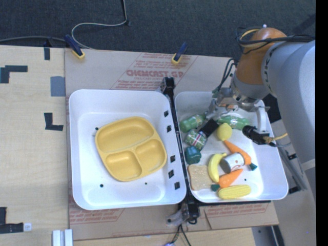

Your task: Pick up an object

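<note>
Black tool [209,125] low in right bin [277,186], among green toys [193,122]; finger spread unclear.

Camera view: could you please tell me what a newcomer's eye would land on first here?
First, the yellow divided plate lying alone in the left bin. Next, the jumble of toy food in the right bin, with a banana, carrot and corn cob, under the grey arm's orange band.

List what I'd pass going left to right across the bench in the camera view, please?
Bare wooden bench → left bin holding a yellow divided plate → right bin with toy food: teal block, banana, carrot → grey arm.
</note>
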{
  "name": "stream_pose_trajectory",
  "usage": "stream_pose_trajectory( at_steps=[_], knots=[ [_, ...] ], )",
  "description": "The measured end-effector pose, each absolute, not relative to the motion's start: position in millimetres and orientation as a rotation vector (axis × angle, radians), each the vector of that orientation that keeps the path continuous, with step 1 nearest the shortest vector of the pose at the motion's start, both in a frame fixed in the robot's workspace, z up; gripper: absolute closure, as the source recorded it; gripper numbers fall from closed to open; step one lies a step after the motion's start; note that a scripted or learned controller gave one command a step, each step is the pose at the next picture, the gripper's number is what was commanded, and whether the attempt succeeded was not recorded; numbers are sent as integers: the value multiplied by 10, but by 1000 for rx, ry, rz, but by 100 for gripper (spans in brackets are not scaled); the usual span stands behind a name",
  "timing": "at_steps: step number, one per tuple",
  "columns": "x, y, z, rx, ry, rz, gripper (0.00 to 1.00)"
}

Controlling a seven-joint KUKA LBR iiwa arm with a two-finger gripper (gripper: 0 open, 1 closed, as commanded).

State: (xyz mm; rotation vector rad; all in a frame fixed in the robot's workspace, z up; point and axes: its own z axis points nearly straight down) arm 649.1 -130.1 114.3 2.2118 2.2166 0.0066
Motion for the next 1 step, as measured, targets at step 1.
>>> stream_pose_trajectory(
  at_steps=[1],
  knots=[
    [6489, -1303, 1142, 2212, 2217, 6, 0]
  ],
)
